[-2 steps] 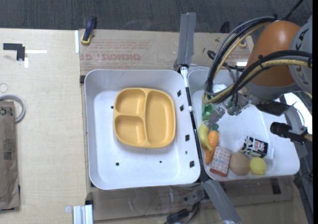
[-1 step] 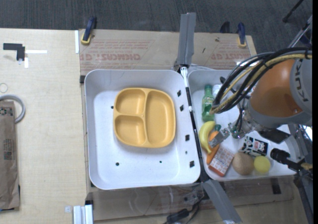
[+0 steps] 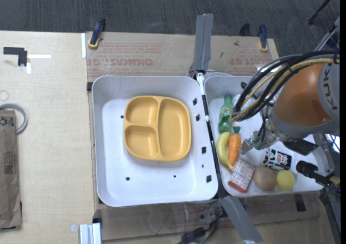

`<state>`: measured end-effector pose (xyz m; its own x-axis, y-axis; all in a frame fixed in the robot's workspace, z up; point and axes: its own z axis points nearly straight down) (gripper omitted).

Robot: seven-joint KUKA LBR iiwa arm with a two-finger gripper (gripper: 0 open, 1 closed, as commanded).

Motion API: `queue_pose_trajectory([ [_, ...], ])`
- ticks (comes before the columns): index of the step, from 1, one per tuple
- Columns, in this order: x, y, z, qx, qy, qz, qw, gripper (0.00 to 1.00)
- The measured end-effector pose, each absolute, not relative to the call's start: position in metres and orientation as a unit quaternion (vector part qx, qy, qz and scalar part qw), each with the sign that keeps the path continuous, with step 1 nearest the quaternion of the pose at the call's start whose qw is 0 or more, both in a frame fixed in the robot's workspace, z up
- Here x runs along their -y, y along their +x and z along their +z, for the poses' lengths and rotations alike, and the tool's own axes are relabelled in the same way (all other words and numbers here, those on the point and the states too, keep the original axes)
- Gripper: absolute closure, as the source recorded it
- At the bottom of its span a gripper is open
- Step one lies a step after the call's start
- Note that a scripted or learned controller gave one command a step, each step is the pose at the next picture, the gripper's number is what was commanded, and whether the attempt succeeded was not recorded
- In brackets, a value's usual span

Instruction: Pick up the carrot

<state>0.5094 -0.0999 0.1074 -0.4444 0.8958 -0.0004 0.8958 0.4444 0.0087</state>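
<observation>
Two white bins sit side by side across the middle of the frame, and I reach into the right bin (image 3: pixel 246 81) from the right edge. My gripper (image 3: pixel 253 143) hangs low in the right half of that bin, below my orange band and the bundle of black and yellow cables. It is a small blurred shape from this angle, and I cannot tell whether it is released or clenched.

The carrot (image 3: pixel 233 148) lies near the left wall of the right bin, orange, with its green top pointing toward the upper part of the frame. It is just to the left of my gripper; I cannot tell if they touch. A banana (image 3: pixel 222 149) lies along the carrot's left side, touching it. A green bottle (image 3: pixel 226 113) stands above both, nearer the top of the bin. Below the carrot is a small orange-red packet (image 3: pixel 241 176), then a brown potato (image 3: pixel 264 179) and a yellow lemon (image 3: pixel 285 179) toward the lower right corner. A black-and-white carton (image 3: pixel 278 158) lies above the lemon.

The left bin (image 3: pixel 102 145) holds a yellow divided plate (image 3: pixel 158 127), a little above its centre.
</observation>
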Motion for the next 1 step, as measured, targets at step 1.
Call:
queue_pose_trajectory([
  [1, 0.0999, 0.5093, 0.1074, -0.850, 0.527, 0.0035, 0.002, 0.00],
])
